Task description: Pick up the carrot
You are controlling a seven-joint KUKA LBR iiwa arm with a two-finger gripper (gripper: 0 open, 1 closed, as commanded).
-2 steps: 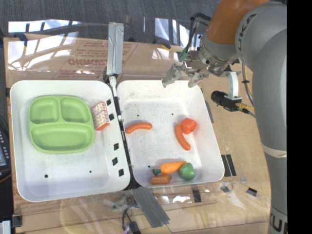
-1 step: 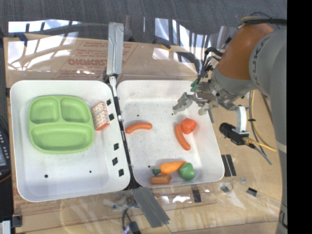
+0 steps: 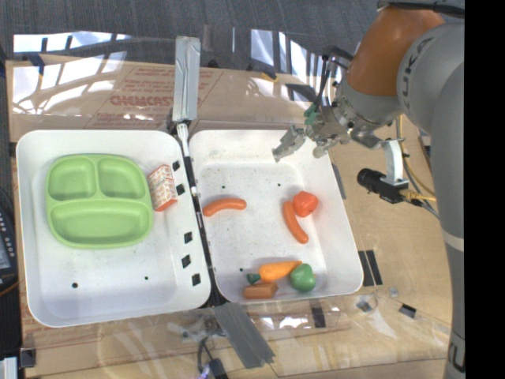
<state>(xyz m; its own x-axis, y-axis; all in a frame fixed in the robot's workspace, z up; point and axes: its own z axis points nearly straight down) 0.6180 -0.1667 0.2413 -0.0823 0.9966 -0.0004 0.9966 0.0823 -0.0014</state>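
Observation:
The carrot [image 3: 278, 272] is orange with a small green top and lies near the front edge of the right bin [image 3: 245, 152]. It sits between a green pepper [image 3: 303, 278] and a brownish sausage [image 3: 260, 291]. My gripper [image 3: 304, 147] hangs over the back right of that bin, far behind the carrot. Its two fingers [image 3: 285, 148] are spread open with nothing between them.
The right bin also holds an orange sausage [image 3: 225, 206], a second sausage [image 3: 295, 223] and a red tomato-like piece [image 3: 305, 204] touching it. The left bin [image 3: 102, 290] holds a green divided tray [image 3: 99, 200] and a small can [image 3: 162, 187] by the divider.

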